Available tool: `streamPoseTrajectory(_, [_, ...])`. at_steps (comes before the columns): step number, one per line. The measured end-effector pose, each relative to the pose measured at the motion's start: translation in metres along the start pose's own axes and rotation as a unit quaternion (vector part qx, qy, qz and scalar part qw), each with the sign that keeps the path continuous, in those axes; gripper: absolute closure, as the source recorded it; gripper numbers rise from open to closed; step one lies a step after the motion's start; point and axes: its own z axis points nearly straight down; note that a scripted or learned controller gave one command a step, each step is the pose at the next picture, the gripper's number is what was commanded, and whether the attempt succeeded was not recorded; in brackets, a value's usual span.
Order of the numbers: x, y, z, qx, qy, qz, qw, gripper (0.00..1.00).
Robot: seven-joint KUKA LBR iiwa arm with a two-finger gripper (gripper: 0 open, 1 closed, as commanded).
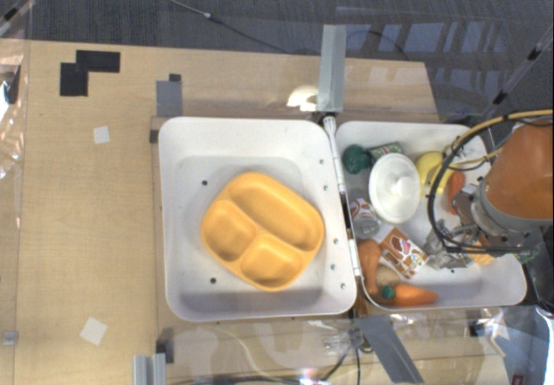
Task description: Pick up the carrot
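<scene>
Low against the right bin's (511,292) front rim, the carrot (414,294); jaws' (450,260) state indiscernible.

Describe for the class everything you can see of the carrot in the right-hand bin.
The carrot is a smooth orange toy-like piece, tapering to a point at its right end, with a dark green cap at its left end. It lies flat on its side, roughly parallel to the near wall of the right bin. A red-and-white packet sits just behind it; whether they touch is unclear. The gripper is apart from it.

Left bin (173,227): yellow divided plate (262,230); right bin (502,288): white cup (394,186), possibly a lemon (429,169), snack packet (403,255).
</scene>
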Motion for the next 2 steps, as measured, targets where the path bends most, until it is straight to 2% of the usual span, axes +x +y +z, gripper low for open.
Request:
streamPoseTrajectory(1, [0.000,-0.006,-0.005,-0.005,0.003,0.056,0.9984,1.00])
streamPoseTrajectory(2, [0.014,-0.019,-0.007,-0.005,0.003,0.020,0.9998,1.00])
